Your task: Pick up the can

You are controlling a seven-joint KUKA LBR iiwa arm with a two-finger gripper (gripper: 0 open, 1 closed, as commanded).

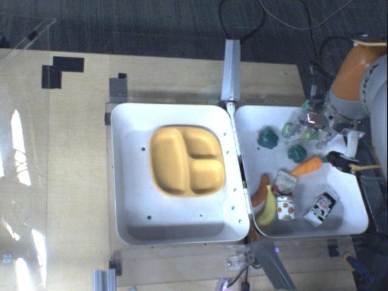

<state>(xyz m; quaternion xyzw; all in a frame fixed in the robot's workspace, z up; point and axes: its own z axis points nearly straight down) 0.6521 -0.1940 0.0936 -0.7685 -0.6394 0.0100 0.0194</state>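
No legible text, printed patterns on small cartons [286, 208] too blurred to read

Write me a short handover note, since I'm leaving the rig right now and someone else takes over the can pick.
Gripper: over the far right part of the right bin; I cannot tell whether it is open or shut, and nothing shows between its fingers.
Can: near the front of the right bin, beside the banana, apart from the gripper.
Left bin: bears the yellow divided tray.
Done: no lift of the can.
Left: move to the can, grasp it, lift it.
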